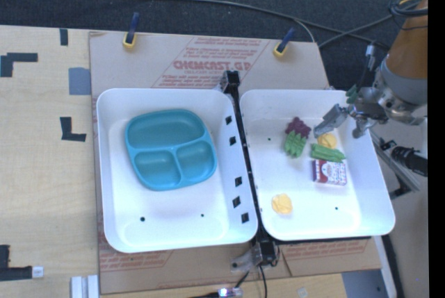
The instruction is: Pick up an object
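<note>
Pale wooden counter with a brown cardboard sheet on it, two shallow white bins side by side on the sheet, dark carpet at the far side.

Left white plastic bin: one teal three-compartment plastic tray, sitting toward its far half. Nothing else in there worth picking.

Right white plastic bin, left to right:
- small yellow rounded toy, near-left area, alone and well apart from the rest
- green leafy toy with a dark purple toy piece touching it on the far side
- flat green bar-shaped toy, long axis running left-right with a slight tilt; a bit of another yellow piece shows just far of it
- small red-and-white printed box, just near of the green bar, touching or almost

Two-finger gripper hangs over the far-right part of the right bin, fingers spread apart, nothing between them. One finger points down-left toward the cluster.

Key relation: green bar and yellow piece lie just left and near of the gripper; the box is a bit further near. My read: closest target is the bar, so a short move left/near, then down, jaws closing across its short side. Clutter risk: neighbours are tight against it. The lone yellow toy is cleaner but needs a longer reach.
</note>
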`<control>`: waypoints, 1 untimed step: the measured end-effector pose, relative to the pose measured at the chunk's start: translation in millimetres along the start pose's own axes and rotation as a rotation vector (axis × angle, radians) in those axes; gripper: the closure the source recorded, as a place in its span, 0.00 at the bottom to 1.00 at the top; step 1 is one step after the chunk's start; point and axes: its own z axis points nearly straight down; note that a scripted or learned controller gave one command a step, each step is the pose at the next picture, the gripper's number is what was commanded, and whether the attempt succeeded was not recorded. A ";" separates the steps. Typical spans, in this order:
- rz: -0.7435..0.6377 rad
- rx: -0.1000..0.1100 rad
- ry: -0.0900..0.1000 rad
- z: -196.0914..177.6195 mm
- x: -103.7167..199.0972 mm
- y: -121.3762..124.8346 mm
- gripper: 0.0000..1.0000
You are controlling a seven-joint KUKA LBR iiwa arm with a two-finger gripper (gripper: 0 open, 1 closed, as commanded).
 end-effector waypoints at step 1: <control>-0.003 -0.009 -0.002 -5.1 0.4 1.9 0.00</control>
